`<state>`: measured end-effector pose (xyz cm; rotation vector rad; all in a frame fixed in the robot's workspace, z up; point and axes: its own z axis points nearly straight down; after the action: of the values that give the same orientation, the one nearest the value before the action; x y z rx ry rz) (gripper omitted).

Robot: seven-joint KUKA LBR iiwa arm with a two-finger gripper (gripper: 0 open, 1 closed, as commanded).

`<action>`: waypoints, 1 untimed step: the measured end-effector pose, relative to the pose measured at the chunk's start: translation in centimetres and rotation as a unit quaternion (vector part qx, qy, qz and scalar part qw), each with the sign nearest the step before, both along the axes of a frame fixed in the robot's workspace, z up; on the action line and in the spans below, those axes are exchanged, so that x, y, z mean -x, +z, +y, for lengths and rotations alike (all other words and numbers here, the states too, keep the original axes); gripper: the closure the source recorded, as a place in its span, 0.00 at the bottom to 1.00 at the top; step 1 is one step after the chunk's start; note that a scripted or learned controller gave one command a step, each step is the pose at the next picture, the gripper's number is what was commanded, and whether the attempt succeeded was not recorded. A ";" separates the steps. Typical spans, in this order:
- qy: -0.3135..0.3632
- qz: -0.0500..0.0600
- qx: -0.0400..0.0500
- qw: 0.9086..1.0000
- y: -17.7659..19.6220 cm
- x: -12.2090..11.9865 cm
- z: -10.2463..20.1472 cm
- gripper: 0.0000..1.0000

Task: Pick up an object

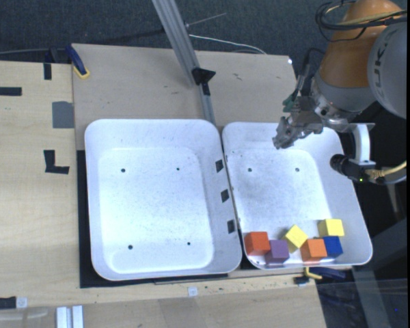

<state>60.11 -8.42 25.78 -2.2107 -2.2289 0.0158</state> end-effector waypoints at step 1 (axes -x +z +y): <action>0.001 0.000 0.000 1.000 0.9 0.0 0.0 1.00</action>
<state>60.12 -8.40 26.72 -2.2095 -2.2303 0.0174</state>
